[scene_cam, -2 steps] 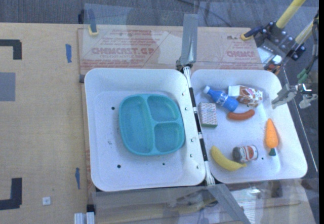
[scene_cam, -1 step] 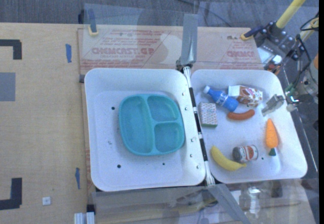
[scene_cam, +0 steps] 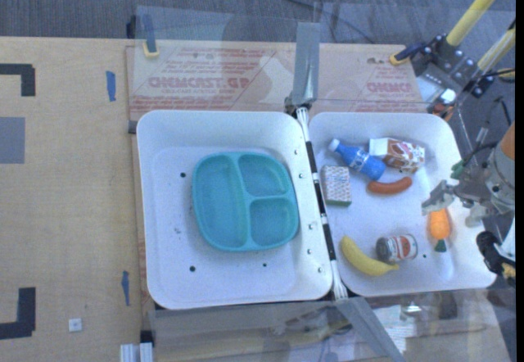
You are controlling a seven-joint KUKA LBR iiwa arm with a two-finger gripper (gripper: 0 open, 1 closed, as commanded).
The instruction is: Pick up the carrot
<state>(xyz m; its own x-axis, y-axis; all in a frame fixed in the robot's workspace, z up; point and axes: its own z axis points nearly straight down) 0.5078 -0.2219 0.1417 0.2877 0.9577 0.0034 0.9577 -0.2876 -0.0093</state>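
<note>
The carrot (scene_cam: 440, 224) lies at the right side of the right bin (scene_cam: 348, 124), near the frame's right edge, its green tip pointing down toward the lower right. The tool (scene_cam: 453, 198) is seen directly above it in the picture, at the carrot's upper end, with grey parts spreading to either side. The step in hand is judged to be the approach or the start of the grasp; the carrot is not seen between any fingers, so no hold can be claimed.

Whether the tool is spread or closed cannot be told. Its height over the carrot cannot be read from this slanted view either, and contact may or may not have been made.

For the next move, the tool would need to be centred over the carrot's thick orange part and lowered, then closed across its width. The bin wall just to the right leaves little room on that side.

The arm (scene_cam: 503, 172) is cut off by the right edge of the frame. The can (scene_cam: 397, 248) and banana (scene_cam: 365, 256), lower left of the carrot, are well clear of it.
</note>
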